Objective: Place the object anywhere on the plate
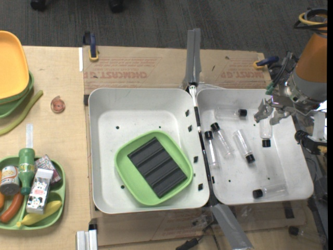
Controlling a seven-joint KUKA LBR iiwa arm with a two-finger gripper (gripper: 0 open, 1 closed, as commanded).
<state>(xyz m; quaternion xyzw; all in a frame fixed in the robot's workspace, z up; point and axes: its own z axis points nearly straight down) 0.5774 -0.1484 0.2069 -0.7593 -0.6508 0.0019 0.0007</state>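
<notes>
A green plate (124, 159) lies tilted in the left bin (104, 113). A black ridged block (157, 166) rests on the middle of the plate. My gripper (267, 114) hovers over the upper right part of the right bin (291, 186), far from the plate. Its fingers (258, 115) look spread apart, with nothing clearly gripped between them. A clear tube with a black cap (266, 133) lies just below the gripper, pointing toward the front.
Several more clear tubes with black caps (243, 146) are scattered in the right bin. A grey divider bar (193, 56) runs between the bins. On the bench to the left stand a yellow dish (11, 66) and a green tray of toy food (52, 212).
</notes>
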